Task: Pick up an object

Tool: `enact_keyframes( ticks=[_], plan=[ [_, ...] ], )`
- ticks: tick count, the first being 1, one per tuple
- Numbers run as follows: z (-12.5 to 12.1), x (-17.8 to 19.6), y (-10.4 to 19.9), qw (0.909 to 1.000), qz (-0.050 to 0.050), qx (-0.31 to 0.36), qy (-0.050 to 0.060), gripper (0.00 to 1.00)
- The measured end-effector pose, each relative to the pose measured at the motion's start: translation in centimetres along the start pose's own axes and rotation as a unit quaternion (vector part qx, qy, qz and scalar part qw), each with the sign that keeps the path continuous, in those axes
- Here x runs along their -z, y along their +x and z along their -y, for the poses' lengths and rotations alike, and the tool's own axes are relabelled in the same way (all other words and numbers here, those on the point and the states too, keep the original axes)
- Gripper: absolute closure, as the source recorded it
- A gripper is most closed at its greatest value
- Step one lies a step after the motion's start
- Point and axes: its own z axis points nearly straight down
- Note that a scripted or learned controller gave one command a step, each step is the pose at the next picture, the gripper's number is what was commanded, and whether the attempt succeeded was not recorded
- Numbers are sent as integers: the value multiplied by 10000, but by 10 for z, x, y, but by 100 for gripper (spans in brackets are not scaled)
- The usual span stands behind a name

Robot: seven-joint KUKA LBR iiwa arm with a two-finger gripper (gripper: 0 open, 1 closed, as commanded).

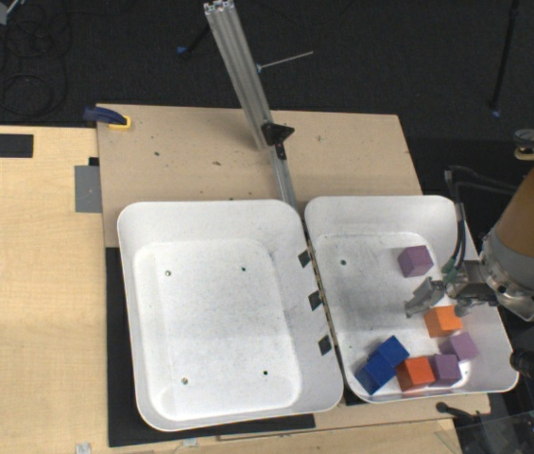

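Note:
The right bin holds several small blocks. A purple cube lies toward its far right. An orange cube sits just below and in front of my gripper, which hangs low over the bin's right side, right next to that cube. Nothing is visibly held. Another purple block lies near the right wall. Along the front edge rest a blue block, a red-orange block and a purple block, close together.
The left bin stands beside the right one, with black clips along the shared wall. A slanted aluminium rail rises behind the bins. The arm's orange band is at the right edge.

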Motion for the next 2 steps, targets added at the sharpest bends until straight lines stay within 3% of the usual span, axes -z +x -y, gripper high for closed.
enact_keyframes(
  ticks=[2],
  plan=[
    [1,-89,2,10000,2,-2,-3,0]
  ],
)
